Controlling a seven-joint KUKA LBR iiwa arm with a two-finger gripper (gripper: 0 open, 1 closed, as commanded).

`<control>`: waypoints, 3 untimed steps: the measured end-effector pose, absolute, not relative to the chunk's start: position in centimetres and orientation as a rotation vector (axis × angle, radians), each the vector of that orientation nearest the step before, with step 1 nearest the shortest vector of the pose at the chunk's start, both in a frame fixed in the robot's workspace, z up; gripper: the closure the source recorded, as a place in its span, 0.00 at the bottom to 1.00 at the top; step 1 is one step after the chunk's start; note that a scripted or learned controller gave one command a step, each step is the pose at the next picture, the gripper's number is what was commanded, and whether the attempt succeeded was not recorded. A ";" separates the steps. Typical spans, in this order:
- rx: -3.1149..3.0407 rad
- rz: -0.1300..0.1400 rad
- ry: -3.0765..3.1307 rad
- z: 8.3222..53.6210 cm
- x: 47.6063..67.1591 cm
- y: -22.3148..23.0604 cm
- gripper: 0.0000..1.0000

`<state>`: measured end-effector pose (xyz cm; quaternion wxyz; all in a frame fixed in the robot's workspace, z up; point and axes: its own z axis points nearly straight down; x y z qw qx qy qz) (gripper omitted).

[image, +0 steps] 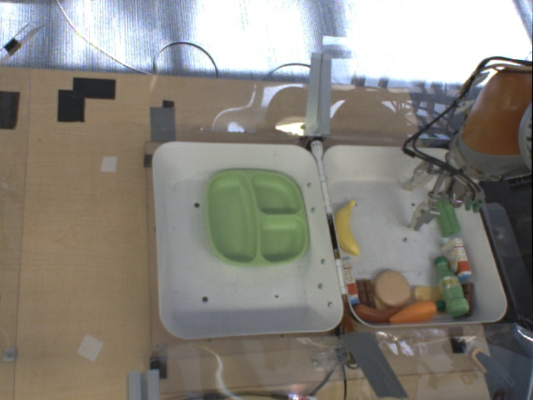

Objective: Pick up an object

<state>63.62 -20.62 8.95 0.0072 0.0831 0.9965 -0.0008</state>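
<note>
In front of me the left bin holds a green divided plate, lying flat near its middle. The bench is light wood, with black square marks at its far left corner

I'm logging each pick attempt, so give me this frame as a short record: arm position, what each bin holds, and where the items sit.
arm: reaches in from the right, gripper over the right bin's upper right
left bin: green divided plate, near centre
right bin: banana by the left wall; round brown item, carrot, green bottle crowded along the near edge
grasp: nothing seen between the fingers
</note>
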 end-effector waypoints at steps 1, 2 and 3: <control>0.611 0.000 3.070 8.9 58.6 -20.5 0.00; 0.715 0.000 3.051 10.7 54.8 -20.5 0.00; 0.863 0.001 3.006 9.0 53.5 -20.5 0.00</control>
